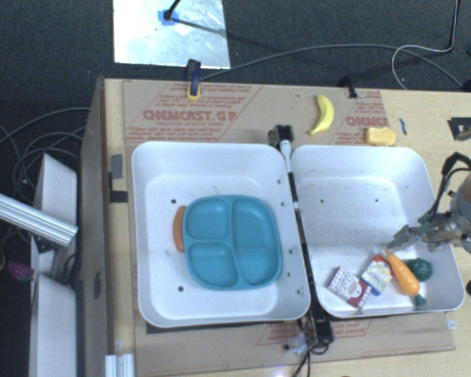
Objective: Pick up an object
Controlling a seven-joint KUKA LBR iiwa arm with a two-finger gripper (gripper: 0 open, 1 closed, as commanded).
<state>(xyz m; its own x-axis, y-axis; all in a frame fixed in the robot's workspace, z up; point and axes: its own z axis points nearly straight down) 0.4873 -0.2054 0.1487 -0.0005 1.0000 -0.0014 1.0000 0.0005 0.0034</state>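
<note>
The jaws [403, 239] hang over the right bin [353, 179], spread open with nothing between them. Just below them lies a toy carrot [403, 274], with a dark green round piece [421, 269] at its right side. Further below and left of the jaws lie a small white packet [376, 276] and a red-patterned carton [347, 286]. Far left, in the left bin [161, 171], rests a blue divided plate [233, 239].

Looks like a robotics lab: two white bins [220, 157] on a cardboard-topped bench [243, 104], loose cables [424, 53] across dark carpet [47, 38] (upper frame).
</note>
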